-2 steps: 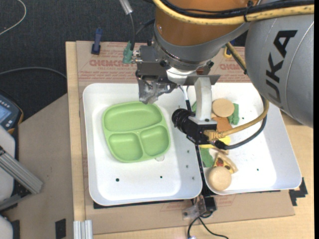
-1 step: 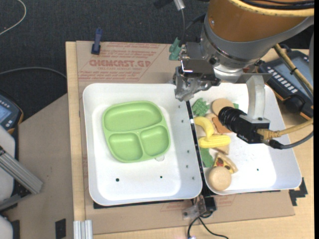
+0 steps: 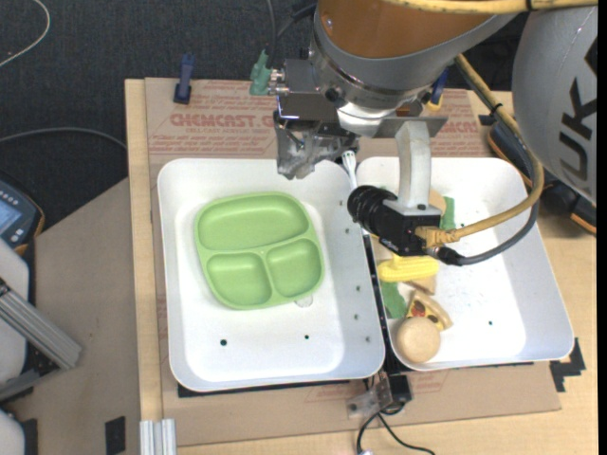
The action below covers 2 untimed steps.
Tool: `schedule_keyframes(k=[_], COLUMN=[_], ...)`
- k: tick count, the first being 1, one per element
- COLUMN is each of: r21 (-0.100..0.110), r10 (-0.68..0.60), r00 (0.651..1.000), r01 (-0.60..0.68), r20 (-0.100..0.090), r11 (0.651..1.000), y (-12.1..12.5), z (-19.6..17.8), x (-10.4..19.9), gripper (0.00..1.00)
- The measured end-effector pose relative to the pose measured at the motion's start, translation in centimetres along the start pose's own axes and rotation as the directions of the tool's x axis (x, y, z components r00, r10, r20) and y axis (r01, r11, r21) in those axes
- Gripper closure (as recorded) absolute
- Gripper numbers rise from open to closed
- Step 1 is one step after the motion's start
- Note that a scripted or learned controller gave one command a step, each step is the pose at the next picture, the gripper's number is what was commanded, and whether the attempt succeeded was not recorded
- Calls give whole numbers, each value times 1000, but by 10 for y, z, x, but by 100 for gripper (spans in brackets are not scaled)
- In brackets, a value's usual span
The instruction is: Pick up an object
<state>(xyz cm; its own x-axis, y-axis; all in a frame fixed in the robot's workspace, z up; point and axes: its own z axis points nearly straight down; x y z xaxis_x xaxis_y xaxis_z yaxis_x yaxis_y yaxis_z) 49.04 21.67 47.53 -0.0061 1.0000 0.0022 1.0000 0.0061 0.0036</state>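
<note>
1. Near the top centre of the frame, the gripper (image 3: 305, 156) hangs over the far edge of the left bin (image 3: 180, 254), just above the bin's back rim.
2. Whether its jaws are open or closed cannot be told; nothing can be seen between them.
3. Left of centre, a green divided plate (image 3: 258, 249) lies flat in the left bin, below and slightly left of the gripper.
4. At the right bin (image 3: 512, 282), along its left wall, sit a yellow object (image 3: 410, 270), a tan round object (image 3: 418, 341) and a green piece (image 3: 448, 211).
5. A black camera mount (image 3: 384, 218) with a yellow cable (image 3: 493, 221) reaches over that bin's near-left part.
</note>
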Motion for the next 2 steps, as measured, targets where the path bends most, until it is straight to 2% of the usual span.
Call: schedule_keyframes(k=[1, 2], r21=[14, 20], r10=[9, 13], r00=[1000, 1000], r01=[-9, -13], r20=[7, 9], r11=[1000, 1000], y=[-13, -15], z=[89, 221], x=[-22, -68], gripper=[100, 100])
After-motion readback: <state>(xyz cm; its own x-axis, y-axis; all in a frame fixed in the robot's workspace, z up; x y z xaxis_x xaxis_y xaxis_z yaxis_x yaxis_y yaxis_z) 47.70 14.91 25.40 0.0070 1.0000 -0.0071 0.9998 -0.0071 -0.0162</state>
